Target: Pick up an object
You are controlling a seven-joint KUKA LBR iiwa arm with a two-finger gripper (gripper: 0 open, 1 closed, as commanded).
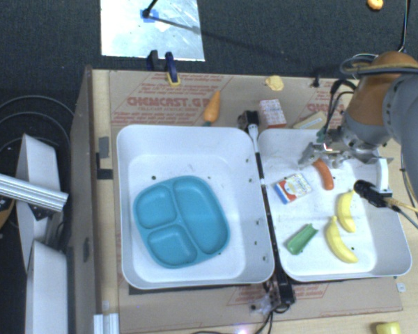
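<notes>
Worktop [195,92]: brown printed board on dark floor. Left bin [136,152] holds blue divided tray [181,220]. Right bin [397,256]: two bananas [341,241], green item, card. Claw [323,152] over orange sausage-shaped object [325,175]; finger state: cannot tell.

Carrot [212,107] on cardboard [167,96] — foil sheet [152,18] beyond.

red "chemcast" lettering printed on the brown board [168,97] behind the bins, other print too small to read
</notes>
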